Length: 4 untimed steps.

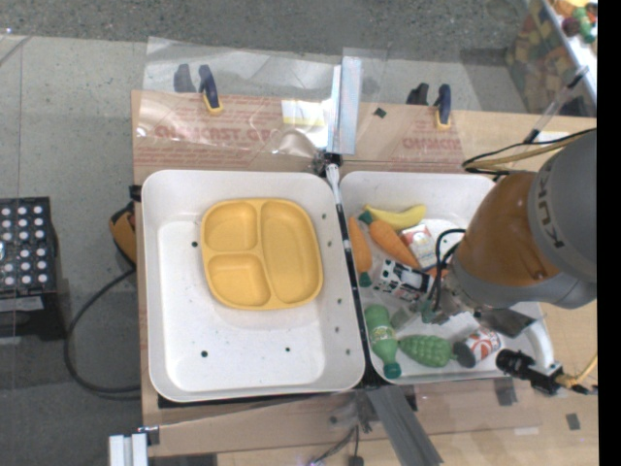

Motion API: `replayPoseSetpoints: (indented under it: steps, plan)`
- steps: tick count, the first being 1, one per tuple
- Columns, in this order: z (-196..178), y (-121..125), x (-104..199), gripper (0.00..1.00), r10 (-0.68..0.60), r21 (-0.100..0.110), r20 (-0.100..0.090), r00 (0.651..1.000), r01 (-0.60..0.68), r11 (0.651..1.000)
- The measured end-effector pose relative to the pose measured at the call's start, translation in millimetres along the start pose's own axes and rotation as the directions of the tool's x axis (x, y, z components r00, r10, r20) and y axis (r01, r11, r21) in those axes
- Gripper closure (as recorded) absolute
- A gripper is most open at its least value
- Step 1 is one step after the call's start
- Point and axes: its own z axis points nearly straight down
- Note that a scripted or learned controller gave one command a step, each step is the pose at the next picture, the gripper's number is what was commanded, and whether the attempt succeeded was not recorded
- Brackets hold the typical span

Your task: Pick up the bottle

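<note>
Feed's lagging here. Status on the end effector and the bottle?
End effector low over right bin, fingers unclear. Green bottle lying free by the divider. Carrot, banana, green bumpy toy crowd it.

On the arm at the right of the frame, white letters run down its grey casing; "KU" is all I can read. Red print runs across the clear plastic sheet along the top of the surface, but it is mirrored and too faint to read.
</note>
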Motion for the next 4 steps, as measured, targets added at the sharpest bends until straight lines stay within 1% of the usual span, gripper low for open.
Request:
replayPoseSetpoints:
  steps: [1,2,3,4]
  plan:
    - [0,-1,-2,0.00,-0.168,-0.001,-0.002,0.986,0.168,0.986]
    - [3,-4,-1,0.00,-0.004,0.007,-0.011,1.000,0.004,1.000]
    - [3,13,-8,0.00,-0.083,0.008,-0.010,0.996,0.083,0.997]
    - [0,0,-2,0.00,-0.195,-0.002,-0.001,0.981,0.195,0.981]
